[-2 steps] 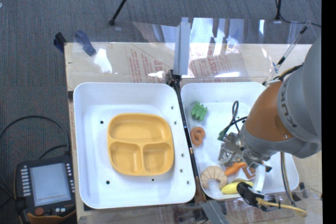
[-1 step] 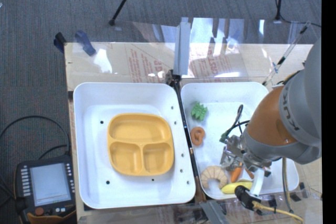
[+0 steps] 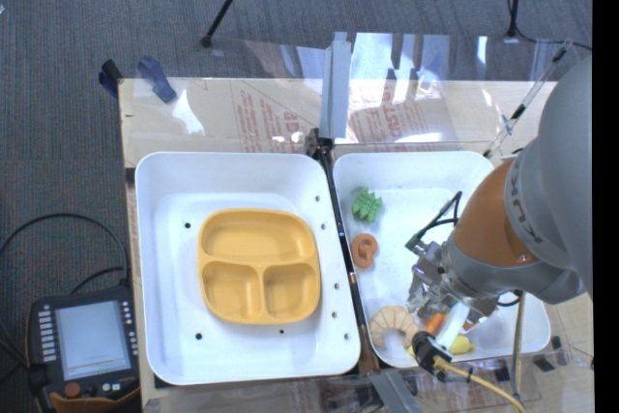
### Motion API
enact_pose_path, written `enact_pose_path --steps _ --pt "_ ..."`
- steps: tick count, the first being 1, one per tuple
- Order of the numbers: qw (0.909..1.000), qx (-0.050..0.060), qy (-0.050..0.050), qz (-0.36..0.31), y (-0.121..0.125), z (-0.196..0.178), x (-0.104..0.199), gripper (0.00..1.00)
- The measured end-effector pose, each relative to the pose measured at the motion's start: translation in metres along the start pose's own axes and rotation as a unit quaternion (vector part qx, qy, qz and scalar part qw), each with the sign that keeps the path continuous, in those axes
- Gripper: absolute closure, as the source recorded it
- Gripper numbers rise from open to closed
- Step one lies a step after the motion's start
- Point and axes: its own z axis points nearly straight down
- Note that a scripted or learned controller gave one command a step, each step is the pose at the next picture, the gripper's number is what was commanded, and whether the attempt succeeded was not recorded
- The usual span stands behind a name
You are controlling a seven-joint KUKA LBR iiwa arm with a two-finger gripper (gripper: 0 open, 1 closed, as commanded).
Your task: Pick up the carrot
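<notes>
At the far left, on the grey carpet beside the desk (image 3: 222, 116), lies a handheld control pendant (image 3: 85, 343) with a pale screen, its black cable looping away behind it. The left white bin (image 3: 160, 208) holds a yellow divided tray (image 3: 259, 264) lying flat near its middle, with one long compartment along the far side and two smaller ones along the near side. Behind the bins, a grey upright post (image 3: 336, 92) rises from the seam where the two bins meet, and clear plastic sheeting covers the cardboard-coloured desk surface around it.

The right white bin (image 3: 406, 171) sits touching the left one. Near its left wall is a small green leafy toy (image 3: 366, 204), and just in front of that lies an orange ring-shaped toy (image 3: 364, 250), apart from the green piece. Toward the near left corner rests a tan croissant-shaped toy (image 3: 392, 324). Just right of it, the gripper (image 3: 437, 322) is down low in the bin, beneath the grey arm (image 3: 561, 189) with its orange band. A small orange piece, apparently the carrot (image 3: 436, 321), shows right at the gripper tips, beside a yellow item (image 3: 460, 343) near the front wall. Whether the gripper is open, closed, or gripping the carrot cannot be told, since the wrist and cables crowd that spot.
</notes>
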Motion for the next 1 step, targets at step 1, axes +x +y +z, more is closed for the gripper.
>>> enact_pose_path --steps 1 --pt "0.9814 0.0 -0.001 0.192 -0.0043 -0.0937 0.0056 1.0"
